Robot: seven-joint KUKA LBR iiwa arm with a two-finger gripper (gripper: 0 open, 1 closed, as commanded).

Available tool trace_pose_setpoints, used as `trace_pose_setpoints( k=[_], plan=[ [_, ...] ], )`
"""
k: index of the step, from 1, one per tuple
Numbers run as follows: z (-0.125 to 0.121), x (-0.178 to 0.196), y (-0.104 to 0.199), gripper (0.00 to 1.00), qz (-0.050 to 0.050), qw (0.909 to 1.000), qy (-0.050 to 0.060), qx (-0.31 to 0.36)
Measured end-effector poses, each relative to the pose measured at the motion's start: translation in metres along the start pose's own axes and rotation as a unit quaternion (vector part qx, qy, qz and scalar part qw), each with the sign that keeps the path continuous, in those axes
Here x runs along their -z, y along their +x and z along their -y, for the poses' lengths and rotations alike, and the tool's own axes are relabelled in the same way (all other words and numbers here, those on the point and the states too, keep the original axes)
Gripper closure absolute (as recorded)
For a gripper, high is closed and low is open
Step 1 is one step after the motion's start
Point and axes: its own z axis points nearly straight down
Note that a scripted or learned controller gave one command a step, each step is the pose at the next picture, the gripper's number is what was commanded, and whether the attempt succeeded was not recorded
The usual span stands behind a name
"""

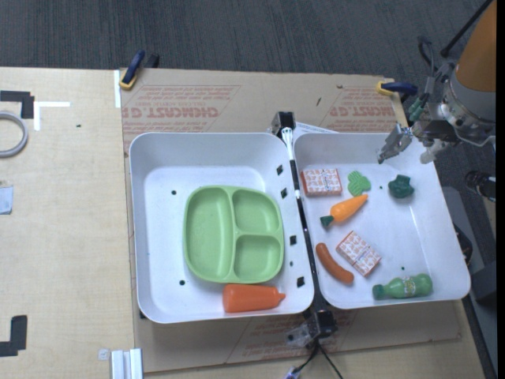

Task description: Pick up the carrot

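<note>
The carrot (348, 208) is small and orange with a green leafy end. It lies tilted in the right bin (442, 235), left of the bin's middle. My gripper (409, 151) hangs over the far right part of that bin, up and to the right of the carrot and well apart from it. Its two fingers stand open with nothing between them.
Around the carrot lie two red-and-white boxes (321, 181) (358, 253), a brown sausage (334, 262), two green pieces (359, 182) (401, 186) and a green bottle (404, 287). The left bin (150, 212) holds a green divided plate (234, 234) and an orange cone-shaped piece (252, 297).
</note>
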Motion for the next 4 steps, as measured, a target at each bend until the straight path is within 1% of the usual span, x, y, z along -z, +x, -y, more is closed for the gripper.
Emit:
trace_pose_setpoints(
  k=[1,2,3,4],
  plan=[
    [0.020,-0.154,0.045,0.00,0.000,0.9980,0.000,-0.064],
    [0.004,-0.173,0.045,0.00,0.000,0.9961,-0.001,0.088],
    [0.004,-0.164,0.044,1.00,0.000,0.9962,-0.001,0.087],
    [-0.051,-0.073,0.061,1.00,0.001,0.9985,-0.001,0.055]
  ],
)
